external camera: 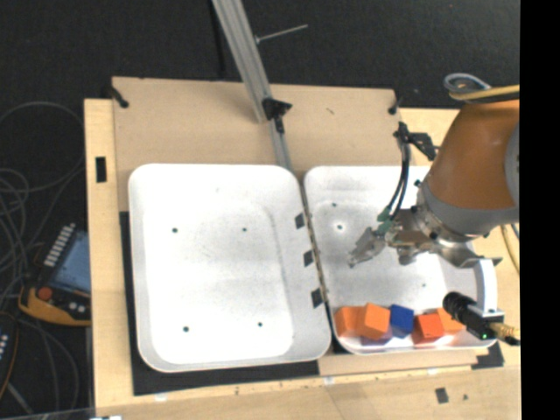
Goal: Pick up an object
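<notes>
Hand: the hand [363,250] hangs over the right bin [350,195]; whether it is released or clenched cannot be told, and nothing is seen in its grasp.
Arm: grey, with its orange band [477,160] behind and to the right of the hand.
Objects: orange blocks [363,320] and a blue block [402,318] lie in a row along the bin's near wall, below the hand and well apart from it.
Left bin [219,265]: across the divider from the hand.
Step in hand: probably the approach; centre over one block, descend squarely, and avoid its touching neighbours.
Hidden: the rightmost orange block [430,325] is partly masked by wrist hardware; the block count is uncertain.
</notes>
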{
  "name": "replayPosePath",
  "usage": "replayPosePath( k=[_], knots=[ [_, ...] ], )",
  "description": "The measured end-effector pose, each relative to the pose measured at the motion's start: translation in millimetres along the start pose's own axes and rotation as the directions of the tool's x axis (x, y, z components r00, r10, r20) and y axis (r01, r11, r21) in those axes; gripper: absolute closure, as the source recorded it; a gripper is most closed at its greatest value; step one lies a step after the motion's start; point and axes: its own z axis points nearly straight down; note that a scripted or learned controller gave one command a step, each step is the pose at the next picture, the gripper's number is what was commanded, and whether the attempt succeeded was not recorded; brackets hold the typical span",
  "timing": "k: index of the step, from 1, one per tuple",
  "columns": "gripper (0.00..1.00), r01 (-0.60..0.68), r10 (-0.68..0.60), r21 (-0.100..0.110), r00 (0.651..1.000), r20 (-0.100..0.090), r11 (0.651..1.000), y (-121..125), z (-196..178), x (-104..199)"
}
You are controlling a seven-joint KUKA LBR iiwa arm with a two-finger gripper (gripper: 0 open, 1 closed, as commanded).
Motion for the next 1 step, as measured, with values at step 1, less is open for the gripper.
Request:
replayPosePath(
  k=[1],
  knots=[
    [0.00, 0.005, -0.005, 0.005, 1.000, 0.000, 1.000, 22.0, 34.6, 16.4]
  ],
)
